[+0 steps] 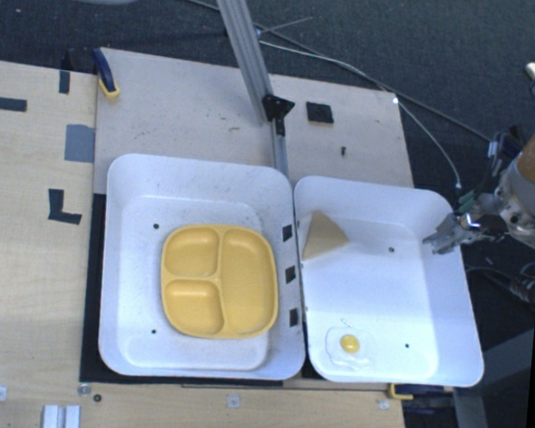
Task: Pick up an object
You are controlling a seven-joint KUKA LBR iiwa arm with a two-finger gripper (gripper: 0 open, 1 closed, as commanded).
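A tan wedge-shaped piece lies in the right bin, against its far left corner. A toy fried egg, white with a yellow yolk, rests near that bin's front edge. In the left bin sits a yellow divided plate with three compartments. My gripper hovers at the right bin's far right rim, well away from the wedge and the egg, with nothing visible between its fingers.
A slanted metal post rises behind the two bins. Cables trail across the dark floor at the back right. A blue and yellow clamp sits at the bench's far left corner.
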